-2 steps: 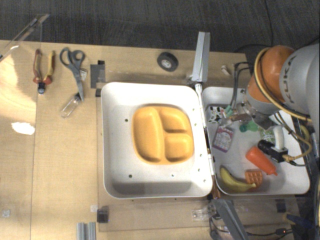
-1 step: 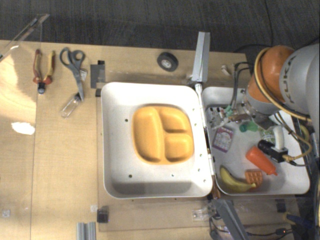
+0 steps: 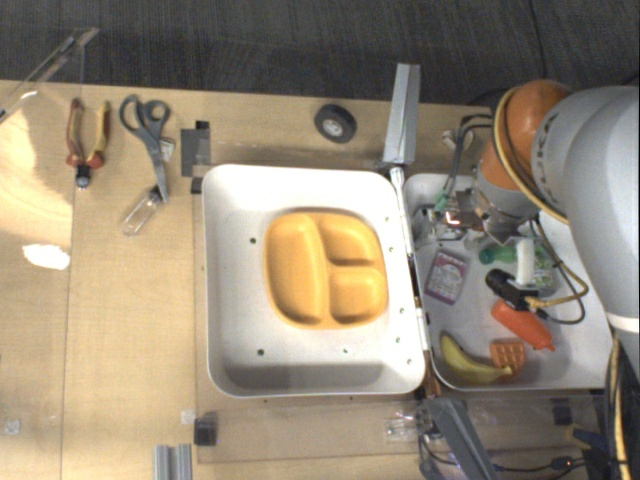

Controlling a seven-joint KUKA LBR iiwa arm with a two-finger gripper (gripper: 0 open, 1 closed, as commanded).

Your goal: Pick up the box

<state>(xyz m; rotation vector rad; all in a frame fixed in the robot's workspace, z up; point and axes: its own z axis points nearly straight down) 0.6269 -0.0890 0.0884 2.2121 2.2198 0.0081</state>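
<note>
Box [image 3: 445, 275] lies in the right bin [image 3: 585, 368], just below the gripper [image 3: 452, 218].

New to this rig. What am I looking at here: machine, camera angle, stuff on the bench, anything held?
One fixed camera looks down at a slant on a wooden bench. The grey arm with an orange band is a KUKA robot reaching in from the right over the right white bin.

That bin holds a small purple-and-white box (its target), a yellow banana, an orange carrot-like piece and other small items. The left white bin holds a yellow three-compartment tray.

Scissors, red-handled pliers and a black tape roll lie on the bench. I can't see anything held.
</note>
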